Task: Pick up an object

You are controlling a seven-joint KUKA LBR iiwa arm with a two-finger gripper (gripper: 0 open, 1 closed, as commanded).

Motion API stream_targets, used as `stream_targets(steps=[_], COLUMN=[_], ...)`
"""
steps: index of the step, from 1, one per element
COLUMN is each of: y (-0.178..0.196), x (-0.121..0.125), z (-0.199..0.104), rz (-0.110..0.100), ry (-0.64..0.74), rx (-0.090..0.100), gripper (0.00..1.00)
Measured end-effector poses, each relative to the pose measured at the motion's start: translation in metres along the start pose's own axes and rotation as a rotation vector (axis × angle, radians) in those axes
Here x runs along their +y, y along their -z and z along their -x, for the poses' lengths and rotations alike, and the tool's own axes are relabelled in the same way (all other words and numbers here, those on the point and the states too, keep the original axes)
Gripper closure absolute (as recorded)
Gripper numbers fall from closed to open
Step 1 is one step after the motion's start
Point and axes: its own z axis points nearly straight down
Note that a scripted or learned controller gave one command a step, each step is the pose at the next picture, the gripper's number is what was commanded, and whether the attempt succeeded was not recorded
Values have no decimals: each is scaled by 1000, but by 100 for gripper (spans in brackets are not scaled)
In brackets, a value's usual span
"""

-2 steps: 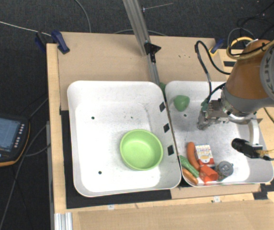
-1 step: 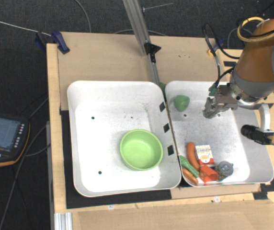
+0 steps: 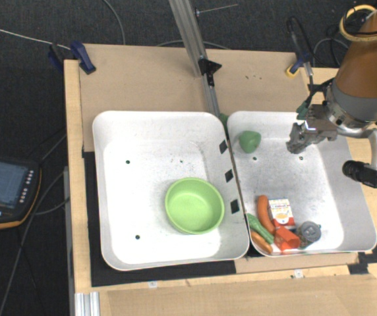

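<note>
Hovering over the right bin, the claw — finger state unreadable — could descend onto bare floor between green cup and toy pile.

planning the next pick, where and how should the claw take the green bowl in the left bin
Likely by the rim, from straight above. The green bowl sits upright and open, too wide to span, so one finger inside and one outside the wall suits it. Its left side has the most bare bin floor; the right side lies close to the left bin's wall.
</note>
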Motion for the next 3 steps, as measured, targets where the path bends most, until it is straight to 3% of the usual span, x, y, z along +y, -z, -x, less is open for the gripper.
stream_targets(steps=[2,3], y=[15,-4], x=[7,9], z=[-109,-162], rz=[-4,-5], ry=[5,4], rx=[2,1], gripper=[100,100])
